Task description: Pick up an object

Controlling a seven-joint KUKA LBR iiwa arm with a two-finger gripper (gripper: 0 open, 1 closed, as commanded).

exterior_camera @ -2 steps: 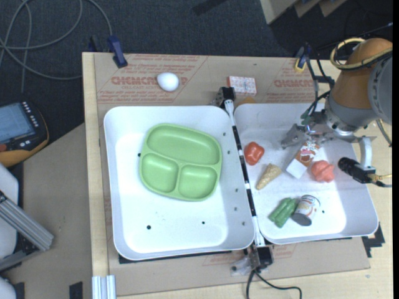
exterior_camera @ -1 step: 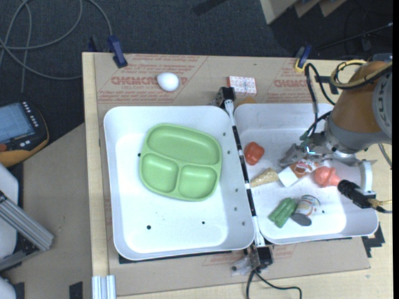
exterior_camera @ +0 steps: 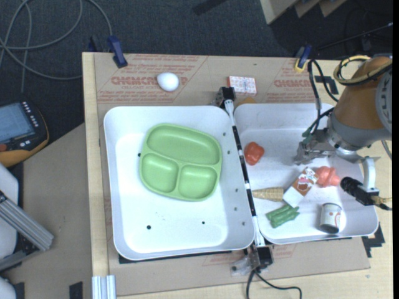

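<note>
Orange-pink toy [exterior_camera: 325,177] lies just below the gripper [exterior_camera: 310,155] in the right bin [exterior_camera: 274,120]; whether the gripper is open cannot be told.

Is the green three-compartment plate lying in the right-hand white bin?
No, the green three-compartment plate lies in the left white bin, apart from the right bin's small items.
</note>
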